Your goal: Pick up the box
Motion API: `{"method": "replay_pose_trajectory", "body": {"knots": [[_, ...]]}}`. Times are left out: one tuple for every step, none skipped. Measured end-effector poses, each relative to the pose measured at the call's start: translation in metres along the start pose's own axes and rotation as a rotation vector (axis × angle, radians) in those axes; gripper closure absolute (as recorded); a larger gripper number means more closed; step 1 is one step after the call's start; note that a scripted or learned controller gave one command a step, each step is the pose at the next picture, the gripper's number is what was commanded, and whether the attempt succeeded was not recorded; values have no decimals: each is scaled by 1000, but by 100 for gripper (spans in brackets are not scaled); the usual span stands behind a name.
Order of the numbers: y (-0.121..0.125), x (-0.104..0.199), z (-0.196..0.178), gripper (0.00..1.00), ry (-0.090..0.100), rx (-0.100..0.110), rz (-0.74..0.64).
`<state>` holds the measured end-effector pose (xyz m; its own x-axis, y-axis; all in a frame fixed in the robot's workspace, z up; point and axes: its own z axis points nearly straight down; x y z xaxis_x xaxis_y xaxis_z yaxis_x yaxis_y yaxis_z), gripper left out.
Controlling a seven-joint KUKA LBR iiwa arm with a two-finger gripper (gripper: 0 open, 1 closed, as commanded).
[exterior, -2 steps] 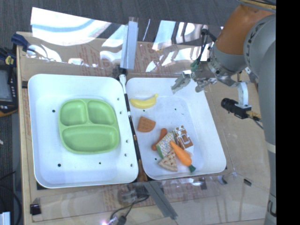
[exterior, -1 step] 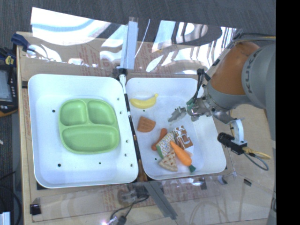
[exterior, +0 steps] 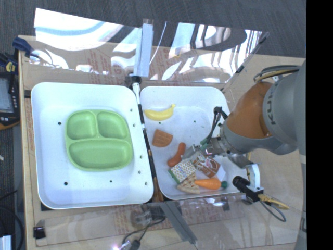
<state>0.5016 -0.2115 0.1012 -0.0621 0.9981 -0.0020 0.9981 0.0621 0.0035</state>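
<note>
Because the box [exterior: 182, 169] is wedged among the carrot [exterior: 209, 183], sausage [exterior: 177, 154] and pastry in the right bin [exterior: 197, 99], a neighbour could be seized instead; the end effector's [exterior: 205, 149] state cannot be told.

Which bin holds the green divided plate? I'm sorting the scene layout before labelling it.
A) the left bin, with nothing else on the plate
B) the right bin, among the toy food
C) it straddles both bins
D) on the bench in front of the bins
A: the green divided plate lies in the left bin with its compartments bare, while the banana, carrot and other food sit in the right bin.
</note>
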Motion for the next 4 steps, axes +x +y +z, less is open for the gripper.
{"method": "replay_pose_trajectory", "body": {"knots": [[-22, 52, -6, 0, 4, 7, -63], [9, 35, 3, 0, 2, -4, -19], [-14, 98, 1, 0, -10, -16, -6], [-12, 100, -9, 100, -6, -15, -17]]}}
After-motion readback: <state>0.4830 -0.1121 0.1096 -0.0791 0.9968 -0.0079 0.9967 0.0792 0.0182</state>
